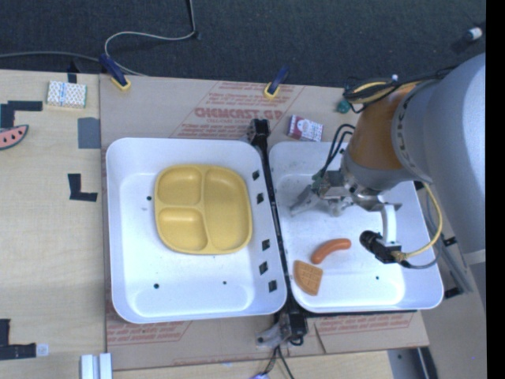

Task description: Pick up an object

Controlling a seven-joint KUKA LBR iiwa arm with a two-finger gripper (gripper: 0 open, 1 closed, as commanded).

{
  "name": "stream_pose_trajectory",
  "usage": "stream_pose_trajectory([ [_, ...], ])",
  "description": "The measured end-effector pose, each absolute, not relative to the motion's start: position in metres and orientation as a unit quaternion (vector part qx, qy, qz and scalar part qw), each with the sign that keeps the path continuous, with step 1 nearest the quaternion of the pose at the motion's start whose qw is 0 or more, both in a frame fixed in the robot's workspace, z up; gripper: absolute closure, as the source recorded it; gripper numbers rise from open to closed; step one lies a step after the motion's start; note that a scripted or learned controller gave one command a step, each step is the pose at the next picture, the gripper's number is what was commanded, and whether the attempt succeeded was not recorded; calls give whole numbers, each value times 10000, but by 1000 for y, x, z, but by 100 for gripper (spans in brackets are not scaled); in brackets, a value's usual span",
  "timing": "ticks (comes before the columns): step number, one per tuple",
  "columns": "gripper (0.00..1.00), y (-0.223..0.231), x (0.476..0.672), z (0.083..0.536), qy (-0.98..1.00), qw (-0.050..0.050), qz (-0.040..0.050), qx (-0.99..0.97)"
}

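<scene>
The worktop (pixel 47 212) is pale wood on the left, with a sheet of printed cardboard (pixel 229 109) lying under two shallow white bins. The grey arm (pixel 450 133) comes in from the right, its orange band (pixel 375 136) sitting above the wrist, and black and yellow cables loop around that wrist. The left bin (pixel 126 290) holds a yellow divided plate (pixel 203 208) with three compartments, lying flat in the upper middle of the bin. The right bin (pixel 410 290) sits just beside it, the two touching along a black clamped seam. The tool (pixel 304 204) hangs low over the upper left part of the right bin, pointing toward the seam; whether it is released or clenched I cannot tell, and nothing can be made out in its grip. Below and to the right of the tool lies an orange-red sausage (pixel 331 249), tilted with its right end higher, apart from the tool. Just below the sausage, near the bin's front left corner, rests a small tan waffle piece (pixel 308 277), close to the sausage but not touching it. On the cardboard behind the right bin lies a small red and white packet (pixel 304 128). Two yellow and blue clips (pixel 276 85) pin the cardboard's far edge
</scene>
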State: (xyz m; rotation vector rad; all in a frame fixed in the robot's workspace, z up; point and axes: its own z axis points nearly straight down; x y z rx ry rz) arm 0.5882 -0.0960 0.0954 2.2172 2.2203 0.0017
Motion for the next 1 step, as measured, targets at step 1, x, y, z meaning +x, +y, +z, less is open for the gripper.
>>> stream_pose_trajectory([
  [1,0,-103,652,85,7079,12,5,7063],
])
